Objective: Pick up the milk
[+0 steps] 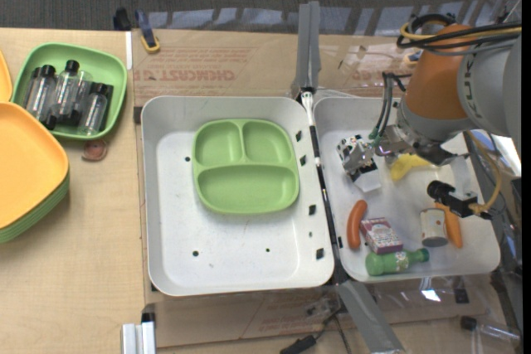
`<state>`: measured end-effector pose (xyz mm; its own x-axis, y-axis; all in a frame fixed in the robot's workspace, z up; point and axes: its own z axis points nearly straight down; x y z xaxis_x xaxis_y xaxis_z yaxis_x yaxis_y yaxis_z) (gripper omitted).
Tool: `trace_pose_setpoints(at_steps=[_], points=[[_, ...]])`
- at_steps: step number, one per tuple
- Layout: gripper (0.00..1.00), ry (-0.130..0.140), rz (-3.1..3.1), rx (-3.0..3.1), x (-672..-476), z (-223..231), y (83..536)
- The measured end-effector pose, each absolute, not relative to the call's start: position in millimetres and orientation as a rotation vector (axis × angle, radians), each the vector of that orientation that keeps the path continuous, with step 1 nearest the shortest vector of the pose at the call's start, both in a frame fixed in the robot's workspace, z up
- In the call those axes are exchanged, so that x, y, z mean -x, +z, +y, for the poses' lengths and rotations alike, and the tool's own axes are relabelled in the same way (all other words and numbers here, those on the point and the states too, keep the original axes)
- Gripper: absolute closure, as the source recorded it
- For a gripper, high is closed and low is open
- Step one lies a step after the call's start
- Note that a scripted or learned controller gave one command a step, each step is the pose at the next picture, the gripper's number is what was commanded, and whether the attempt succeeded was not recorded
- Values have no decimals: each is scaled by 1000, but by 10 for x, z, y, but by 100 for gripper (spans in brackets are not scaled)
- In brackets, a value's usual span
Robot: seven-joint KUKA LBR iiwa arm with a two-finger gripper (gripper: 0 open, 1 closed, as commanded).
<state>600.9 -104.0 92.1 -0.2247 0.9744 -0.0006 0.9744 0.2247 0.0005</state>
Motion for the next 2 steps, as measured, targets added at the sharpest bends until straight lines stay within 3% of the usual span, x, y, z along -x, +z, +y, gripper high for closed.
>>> trace_pose_setpoints(at_steps=[1,2], points=[[100,1,2453,-1962,-6009,-1056,1015],[100,-4,2144,-2297,-5932,-761,1907]])
